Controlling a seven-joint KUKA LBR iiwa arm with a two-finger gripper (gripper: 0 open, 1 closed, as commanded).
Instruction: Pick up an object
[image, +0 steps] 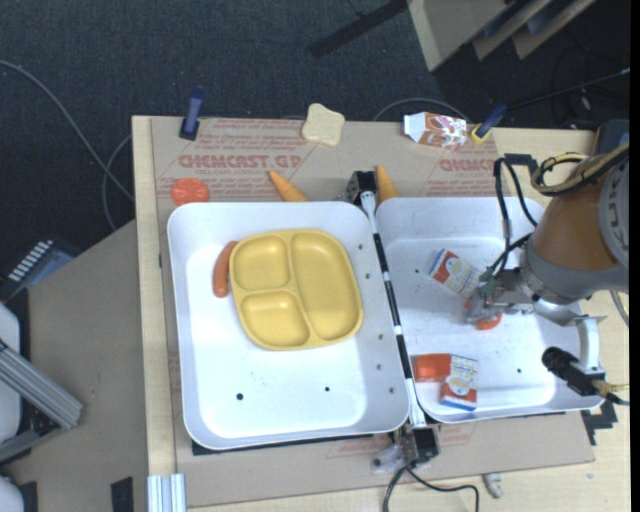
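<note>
Glossy rect. carton (460, 383), white bin (520, 395)

Both white bins (200, 330) look like smooth, shiny plastic. The yellow tray (297, 288) looks like smooth plastic too, a bit duller. The board (240, 160) under the bins looks like matt brown cardboard with red print. The small cartons (452, 268) beside the gripper (484, 300) look like printed paper.

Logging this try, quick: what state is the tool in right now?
Tool: low in the right bin, over a small red object; open or closed cannot be told.
</note>
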